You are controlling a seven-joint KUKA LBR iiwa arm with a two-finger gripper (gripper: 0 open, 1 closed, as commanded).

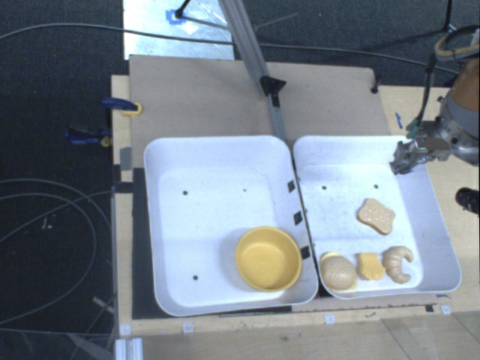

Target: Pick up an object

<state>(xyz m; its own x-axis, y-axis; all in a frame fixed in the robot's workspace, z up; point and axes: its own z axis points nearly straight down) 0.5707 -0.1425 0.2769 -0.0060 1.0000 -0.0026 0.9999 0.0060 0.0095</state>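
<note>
Right bin (pixel 420 193), toast (pixel 376 215) below-left of claw (pixel 403 162)

Grey metal arm (pixel 461 130) with an orange band above the wrist. Small dark grey pincer (pixel 403 160), blocky. Thin dark cable runs along the arm.

Pincer (pixel 406 158) hovers over right bin's (pixel 337 172) far edge, holding nothing.
</note>
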